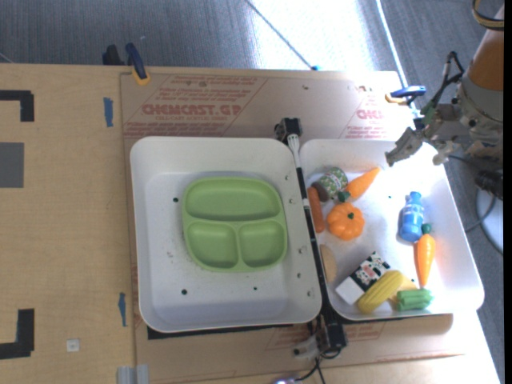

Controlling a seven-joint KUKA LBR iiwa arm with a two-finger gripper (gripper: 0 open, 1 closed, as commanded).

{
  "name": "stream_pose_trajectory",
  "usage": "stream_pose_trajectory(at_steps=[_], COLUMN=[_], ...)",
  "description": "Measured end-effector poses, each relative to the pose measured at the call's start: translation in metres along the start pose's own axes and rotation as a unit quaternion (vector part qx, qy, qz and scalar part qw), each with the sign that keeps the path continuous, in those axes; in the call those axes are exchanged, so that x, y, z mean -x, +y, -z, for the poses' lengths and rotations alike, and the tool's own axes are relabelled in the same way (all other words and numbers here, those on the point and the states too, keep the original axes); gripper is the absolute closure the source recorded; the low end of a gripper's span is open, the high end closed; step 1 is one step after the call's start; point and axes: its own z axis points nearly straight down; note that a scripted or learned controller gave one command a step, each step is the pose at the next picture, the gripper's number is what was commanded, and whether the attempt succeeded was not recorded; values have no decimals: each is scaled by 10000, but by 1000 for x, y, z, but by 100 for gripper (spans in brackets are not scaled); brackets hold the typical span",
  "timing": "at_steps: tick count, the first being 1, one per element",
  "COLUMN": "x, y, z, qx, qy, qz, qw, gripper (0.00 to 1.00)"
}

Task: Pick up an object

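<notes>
The grey two-finger gripper (pixel 418 144) hangs over the far right corner of the right white bin (pixel 464 250). Its fingers are spread apart and hold nothing. The small blue plastic bottle (pixel 411 217) stands just near of it, with room around it. It looks light, hard and a bit slippery. Pinching its round middle seems best. The little orange toy carrot (pixel 425 256) touches its near side, so a low grab could bump that.
</notes>
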Motion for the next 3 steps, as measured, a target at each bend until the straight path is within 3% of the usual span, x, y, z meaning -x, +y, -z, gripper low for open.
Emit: stream_pose_trajectory(at_steps=[1,2,3], x=[-28,-26,-41], y=[24,23,32], z=[-173,-163,-55], qx=[29,11,21], qy=[-8,-16,-8], qz=[6,-7,10], qw=[10000,10000,10000], gripper=[0,100,100])
